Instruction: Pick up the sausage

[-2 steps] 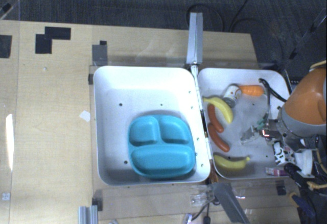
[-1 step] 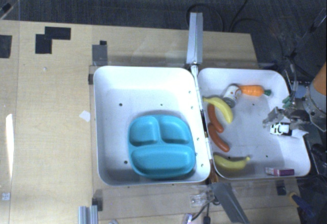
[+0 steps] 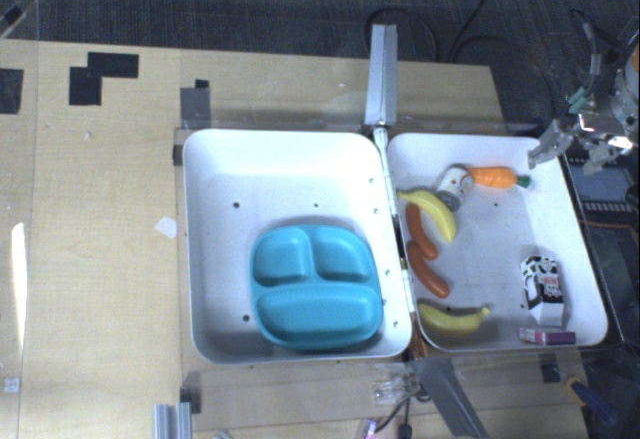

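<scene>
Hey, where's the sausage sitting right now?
The sausage lies in the right bin, along its left wall, between the upper banana and the lower banana.

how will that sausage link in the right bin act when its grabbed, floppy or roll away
The sausage looks like two links joined at a narrow waist, so it may bend there if lifted by one end. Its glossy rounded skin could slip between fingers. It lies close to the bin wall and a banana, so it probably won't roll far.
</scene>
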Action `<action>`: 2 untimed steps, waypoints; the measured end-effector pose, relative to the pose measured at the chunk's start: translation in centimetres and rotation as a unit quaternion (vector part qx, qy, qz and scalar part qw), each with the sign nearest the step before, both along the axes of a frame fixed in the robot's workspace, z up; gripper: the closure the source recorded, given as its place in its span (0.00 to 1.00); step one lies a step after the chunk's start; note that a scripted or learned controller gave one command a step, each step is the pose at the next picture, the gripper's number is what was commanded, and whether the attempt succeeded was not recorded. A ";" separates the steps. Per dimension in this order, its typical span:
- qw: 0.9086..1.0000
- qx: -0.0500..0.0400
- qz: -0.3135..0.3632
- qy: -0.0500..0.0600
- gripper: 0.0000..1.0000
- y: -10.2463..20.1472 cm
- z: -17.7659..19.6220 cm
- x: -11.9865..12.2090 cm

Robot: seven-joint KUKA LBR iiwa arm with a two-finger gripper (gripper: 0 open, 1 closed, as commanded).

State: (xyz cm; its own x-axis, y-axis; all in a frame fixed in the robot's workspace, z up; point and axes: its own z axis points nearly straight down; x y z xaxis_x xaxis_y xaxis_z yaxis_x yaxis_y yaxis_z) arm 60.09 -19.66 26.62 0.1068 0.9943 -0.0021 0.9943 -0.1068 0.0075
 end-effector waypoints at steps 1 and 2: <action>0.999 0.001 0.049 0.002 0.00 1.6 -12.6 -6.2; 0.993 -0.001 0.118 0.000 0.00 1.5 0.3 -3.8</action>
State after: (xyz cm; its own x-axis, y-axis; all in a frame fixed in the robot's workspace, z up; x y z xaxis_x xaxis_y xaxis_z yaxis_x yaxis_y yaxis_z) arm 56.30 -18.20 26.95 -0.1283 0.9917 -0.0036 0.9917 0.1283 0.0079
